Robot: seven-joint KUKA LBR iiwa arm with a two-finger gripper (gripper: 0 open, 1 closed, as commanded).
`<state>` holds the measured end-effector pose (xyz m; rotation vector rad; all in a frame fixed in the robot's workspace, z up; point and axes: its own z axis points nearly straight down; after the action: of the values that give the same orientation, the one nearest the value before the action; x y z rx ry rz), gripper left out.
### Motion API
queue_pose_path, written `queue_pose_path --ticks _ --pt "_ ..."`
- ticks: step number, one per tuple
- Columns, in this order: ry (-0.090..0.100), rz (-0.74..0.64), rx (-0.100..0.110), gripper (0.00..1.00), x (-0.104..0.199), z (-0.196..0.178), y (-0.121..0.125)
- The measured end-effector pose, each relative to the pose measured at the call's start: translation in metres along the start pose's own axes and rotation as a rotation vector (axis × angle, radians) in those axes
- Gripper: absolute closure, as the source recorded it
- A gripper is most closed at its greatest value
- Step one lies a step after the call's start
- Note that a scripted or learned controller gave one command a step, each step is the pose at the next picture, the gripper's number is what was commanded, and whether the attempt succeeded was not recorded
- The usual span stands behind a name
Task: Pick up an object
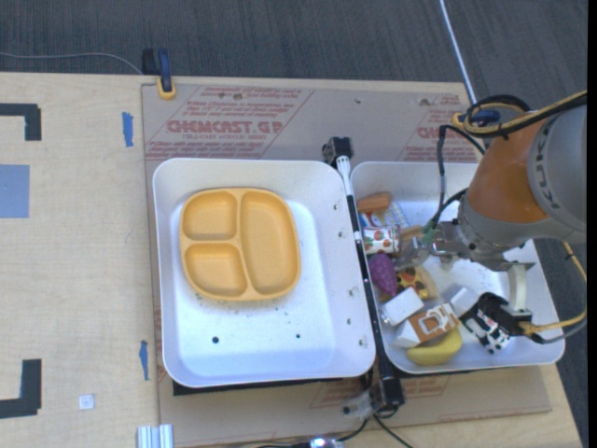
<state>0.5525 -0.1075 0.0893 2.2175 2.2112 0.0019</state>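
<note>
Pale wood bench runs along the bottom and left of the frame, with a printed cardboard sheet under two white bins. Nearest, at the lower edge of the right bin, lies a yellow banana, with a small orange-and-white carton touching it just above. A white block sits beside the carton, then a purple lump, a red-and-white packet and an orange piece towards the bin's upper left. The gripper hangs over the middle of this clutter, reaching in from the right on the grey and orange arm; whether it is open or closed cannot be told. The left bin holds a yellow divided plate. Farthest, dark carpet fills the top of the frame.
</note>
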Motion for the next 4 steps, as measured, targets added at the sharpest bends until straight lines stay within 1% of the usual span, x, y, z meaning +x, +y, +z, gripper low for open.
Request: queue_pose_path --ticks 1,2,3,4 --pt "0.001 -0.002 -0.001 0.00 0.012 0.001 0.044" --pt "-0.005 -0.003 -0.006 1.00 0.010 -0.011 0.045" --pt "-0.017 0.003 -0.010 0.00 0.002 -0.012 0.045" --pt "0.002 -0.002 -0.004 0.00 -0.003 0.000 -0.022"
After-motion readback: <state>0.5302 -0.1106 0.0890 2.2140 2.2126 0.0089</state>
